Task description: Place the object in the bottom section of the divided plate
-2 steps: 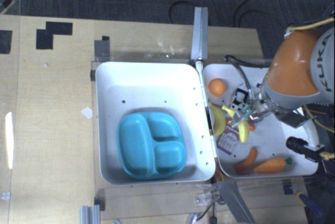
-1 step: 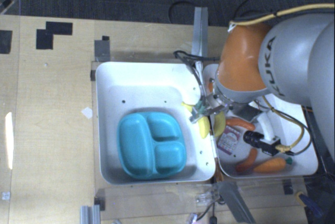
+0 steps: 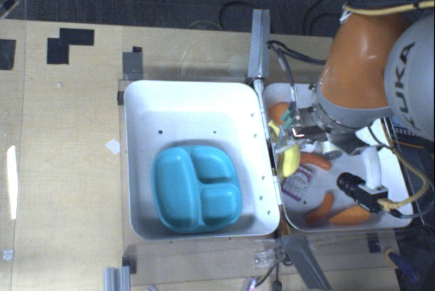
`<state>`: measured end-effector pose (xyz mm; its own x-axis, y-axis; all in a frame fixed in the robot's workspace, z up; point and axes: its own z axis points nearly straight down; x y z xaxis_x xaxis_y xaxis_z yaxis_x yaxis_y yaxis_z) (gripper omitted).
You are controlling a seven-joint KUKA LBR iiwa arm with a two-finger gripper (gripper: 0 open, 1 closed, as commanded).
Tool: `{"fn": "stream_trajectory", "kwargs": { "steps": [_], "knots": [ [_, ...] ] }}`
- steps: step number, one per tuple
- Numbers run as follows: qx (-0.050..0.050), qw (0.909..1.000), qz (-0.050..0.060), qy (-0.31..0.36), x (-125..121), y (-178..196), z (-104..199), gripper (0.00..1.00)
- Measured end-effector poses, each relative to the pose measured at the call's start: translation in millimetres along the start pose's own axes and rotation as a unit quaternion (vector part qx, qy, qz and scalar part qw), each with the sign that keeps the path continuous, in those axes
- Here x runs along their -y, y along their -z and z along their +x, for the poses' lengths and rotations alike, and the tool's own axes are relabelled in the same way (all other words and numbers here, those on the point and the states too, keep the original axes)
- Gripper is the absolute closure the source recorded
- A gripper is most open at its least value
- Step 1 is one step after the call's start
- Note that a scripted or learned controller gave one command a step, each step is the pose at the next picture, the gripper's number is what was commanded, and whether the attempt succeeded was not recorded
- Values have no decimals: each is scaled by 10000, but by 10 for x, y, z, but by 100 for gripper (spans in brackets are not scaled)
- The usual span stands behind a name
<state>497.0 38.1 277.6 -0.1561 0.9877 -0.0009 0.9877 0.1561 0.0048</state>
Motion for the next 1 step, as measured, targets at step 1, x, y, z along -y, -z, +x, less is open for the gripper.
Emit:
{"fn": "stream_trajectory", "kwargs": {
  "steps": [1],
  "knots": [
    [-7,9971,17,755,-45,-768,945,100]
  ]
}}
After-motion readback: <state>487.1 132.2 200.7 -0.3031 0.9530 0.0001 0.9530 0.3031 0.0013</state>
